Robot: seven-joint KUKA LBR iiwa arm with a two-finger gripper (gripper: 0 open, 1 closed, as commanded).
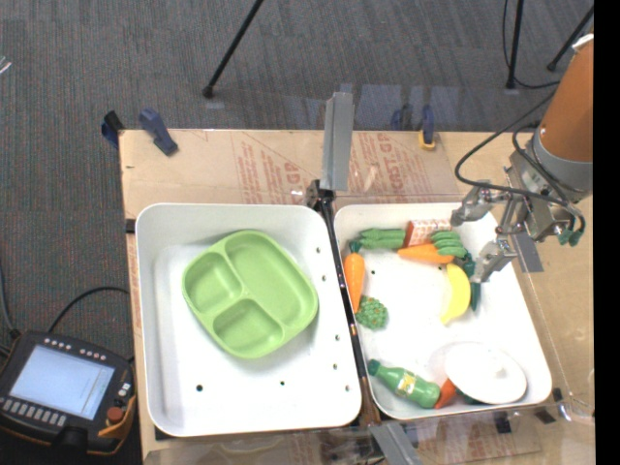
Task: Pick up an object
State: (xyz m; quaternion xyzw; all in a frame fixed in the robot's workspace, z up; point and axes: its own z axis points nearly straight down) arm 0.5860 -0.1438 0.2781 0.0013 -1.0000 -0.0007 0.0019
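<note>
Banana [456, 294] lies just below the pincer [482, 235], which hangs wide, holding nothing. We judge: centre over the banana, descend straight, avoid the carrot [429, 254] beside it.

A robotics lab: teach pendant [66, 387] on carpet, tripod legs [237, 37], clamped bench [252, 168].

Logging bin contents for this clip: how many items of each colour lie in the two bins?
Green: 5, namely divided plate, bottle, broccoli, two bean pods
Orange: 2 carrots
Yellow: 1 banana
White: 1 round plate
Total: 9
</note>
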